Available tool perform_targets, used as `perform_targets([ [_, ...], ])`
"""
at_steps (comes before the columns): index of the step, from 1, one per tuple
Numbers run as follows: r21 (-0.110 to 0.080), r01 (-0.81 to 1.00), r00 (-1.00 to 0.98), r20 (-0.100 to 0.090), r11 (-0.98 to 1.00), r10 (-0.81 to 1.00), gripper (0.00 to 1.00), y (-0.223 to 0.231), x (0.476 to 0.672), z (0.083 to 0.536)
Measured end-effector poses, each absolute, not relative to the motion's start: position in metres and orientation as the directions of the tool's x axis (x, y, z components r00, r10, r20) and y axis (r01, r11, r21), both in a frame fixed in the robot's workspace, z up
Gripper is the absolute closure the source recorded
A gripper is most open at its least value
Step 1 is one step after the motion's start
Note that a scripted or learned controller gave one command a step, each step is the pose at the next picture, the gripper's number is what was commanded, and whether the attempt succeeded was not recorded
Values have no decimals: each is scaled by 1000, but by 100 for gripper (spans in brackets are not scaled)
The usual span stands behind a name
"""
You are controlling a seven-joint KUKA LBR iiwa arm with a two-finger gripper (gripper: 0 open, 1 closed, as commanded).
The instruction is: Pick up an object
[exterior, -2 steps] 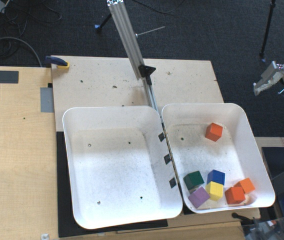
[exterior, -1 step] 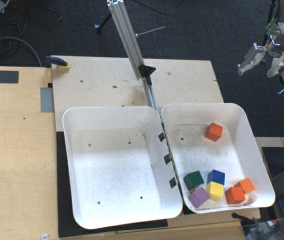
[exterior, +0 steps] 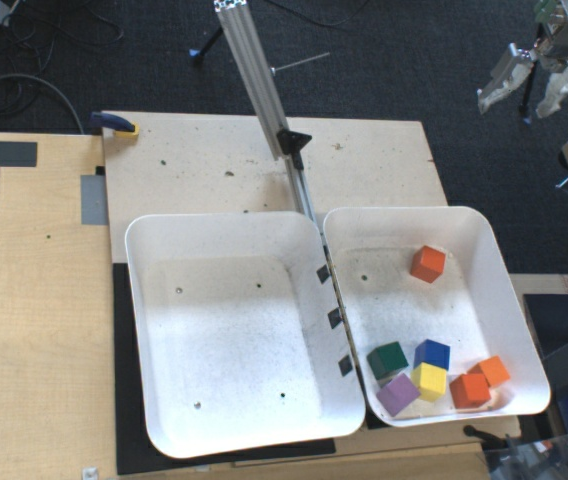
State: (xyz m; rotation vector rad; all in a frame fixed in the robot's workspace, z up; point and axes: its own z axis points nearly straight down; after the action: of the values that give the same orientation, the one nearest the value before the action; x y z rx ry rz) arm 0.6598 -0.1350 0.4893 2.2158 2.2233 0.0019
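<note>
A view from above and at a slant looks down on a bench [exterior: 364, 153] of pale speckled board, with dark carpet beyond its far edge. Two shallow white bins sit side by side on the near part of the bench, their inner walls touching.

The left bin [exterior: 154, 258] has a bare white floor with a few small dark specks.

The right bin [exterior: 484, 243] holds seven small blocks. An orange cube [exterior: 428, 264] lies alone toward the far side of this bin, well apart from the others. The rest cluster in the bin's near right corner: a dark green cube [exterior: 387, 359], a blue cube [exterior: 433, 353] just right of it, a yellow cube [exterior: 429, 380] nearer still and touching the blue one, and a purple cube [exterior: 397, 394] to the yellow one's left. Two more orange blocks [exterior: 480, 381] sit at the right end of the cluster, close against the bin wall (their edges seem to overlap, so where one ends is hard to tell).

A silver metal rail [exterior: 259, 78] slants from the far carpet down to the seam between the bins.

The gripper [exterior: 534, 78] hangs at the far right, above the carpet and well away from both bins. Its fingers [exterior: 499, 83] are spread apart with nothing between them.
</note>
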Motion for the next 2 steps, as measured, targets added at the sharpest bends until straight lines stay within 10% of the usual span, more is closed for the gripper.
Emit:
perform_targets([
  [2,-4,1000,-7,1,7,1000,0,-126,659,535],
])
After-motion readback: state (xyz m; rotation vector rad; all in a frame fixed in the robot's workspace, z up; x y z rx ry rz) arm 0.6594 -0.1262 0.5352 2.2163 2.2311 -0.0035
